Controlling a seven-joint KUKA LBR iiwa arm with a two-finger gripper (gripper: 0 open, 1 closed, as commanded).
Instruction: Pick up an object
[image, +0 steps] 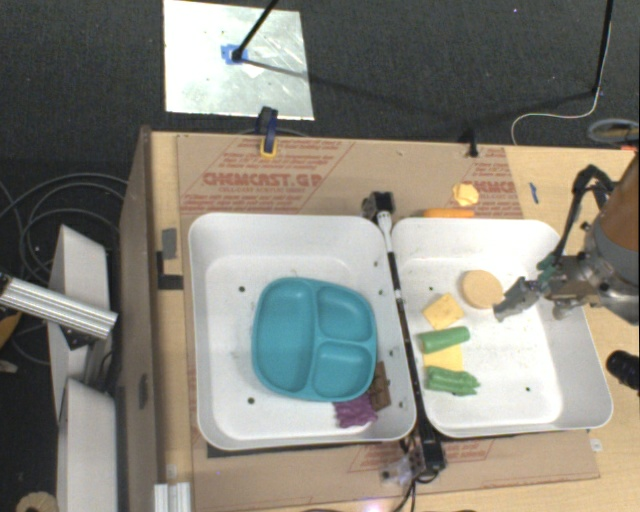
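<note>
Divided plate (315, 340) in left bin (215, 300); food pieces (445, 340) in right bin (560, 400).

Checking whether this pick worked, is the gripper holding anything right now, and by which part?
Nothing is held. The gripper hovers in the right bin, beside the tan round piece, with nothing between its fingers.

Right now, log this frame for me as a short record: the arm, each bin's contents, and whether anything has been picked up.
arm: reaches in from the right, tool over the right bin
tool position: beside the tan round piece, nothing seen in its grip
right bin contents: tan round piece, yellow slices, two green pieces
left bin contents: teal divided plate, purple item, brown item
outside bins: orange item on the bench
pick status: not yet done
</note>
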